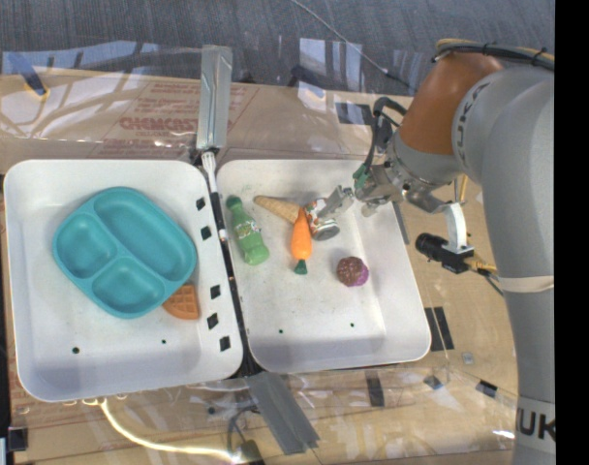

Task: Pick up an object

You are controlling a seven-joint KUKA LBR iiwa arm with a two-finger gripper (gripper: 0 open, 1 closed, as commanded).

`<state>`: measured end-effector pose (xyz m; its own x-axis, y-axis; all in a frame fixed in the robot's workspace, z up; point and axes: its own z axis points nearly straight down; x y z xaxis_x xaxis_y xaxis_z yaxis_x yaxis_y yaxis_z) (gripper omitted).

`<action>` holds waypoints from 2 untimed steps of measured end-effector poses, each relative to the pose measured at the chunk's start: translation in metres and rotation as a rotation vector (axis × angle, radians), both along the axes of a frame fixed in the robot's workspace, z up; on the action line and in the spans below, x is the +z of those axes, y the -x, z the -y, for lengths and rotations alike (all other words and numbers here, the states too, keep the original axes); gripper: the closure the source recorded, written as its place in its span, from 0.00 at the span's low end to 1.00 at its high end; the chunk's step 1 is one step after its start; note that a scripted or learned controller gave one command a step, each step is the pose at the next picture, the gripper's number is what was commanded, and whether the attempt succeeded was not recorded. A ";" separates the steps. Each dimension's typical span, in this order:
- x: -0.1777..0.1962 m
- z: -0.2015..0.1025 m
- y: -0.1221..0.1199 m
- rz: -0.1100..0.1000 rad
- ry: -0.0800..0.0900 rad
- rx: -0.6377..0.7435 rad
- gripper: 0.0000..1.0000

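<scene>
In the right bin [391, 332] lie a green bottle [246, 231], a tan ice cream cone [273, 204], an orange carrot [301, 241] and a dark red ball [352, 271]. My gripper [325, 215] is low over the bin's upper middle. It sits at the cone's right end and just above and right of the carrot's top, close to both. Whether it touches either one is unclear. The ball lies apart, lower right of the gripper.
The left bin [43, 356] holds a teal divided plate [125, 250] with a small brown waffle [182, 304] at its lower right edge. A ridge with black clips [217, 260] separates the bins. The arm [449, 124] enters over the right bin's upper right corner.
</scene>
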<state>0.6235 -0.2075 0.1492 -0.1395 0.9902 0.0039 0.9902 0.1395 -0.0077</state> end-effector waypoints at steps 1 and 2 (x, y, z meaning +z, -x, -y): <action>-0.052 -0.024 -0.008 0.015 0.003 0.180 0.00; -0.044 -0.024 -0.006 0.009 0.002 0.183 1.00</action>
